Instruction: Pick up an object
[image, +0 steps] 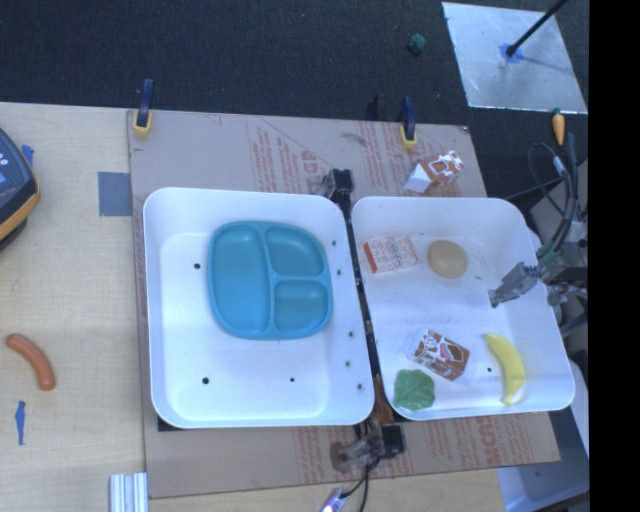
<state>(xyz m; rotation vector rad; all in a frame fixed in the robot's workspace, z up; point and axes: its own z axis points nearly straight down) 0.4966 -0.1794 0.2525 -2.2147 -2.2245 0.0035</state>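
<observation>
The right bin (455, 210) holds a small orange-and-white carton (390, 253), a round tan bun (448, 259), a brown-and-white packet (441, 354), a green leafy piece (414, 390) and a yellow banana (508, 367). My gripper (512, 284) reaches in over the bin's right edge, above the banana and right of the bun. Nothing shows between its fingers. The left bin (170, 300) holds a blue divided plate (271, 279).
A small milk-style carton (434, 173) lies on the cardboard behind the right bin. A toy sausage (31, 360) lies on the bench at far left. Clamps (143, 108) pin the cardboard's back edge. Cables hang at the right.
</observation>
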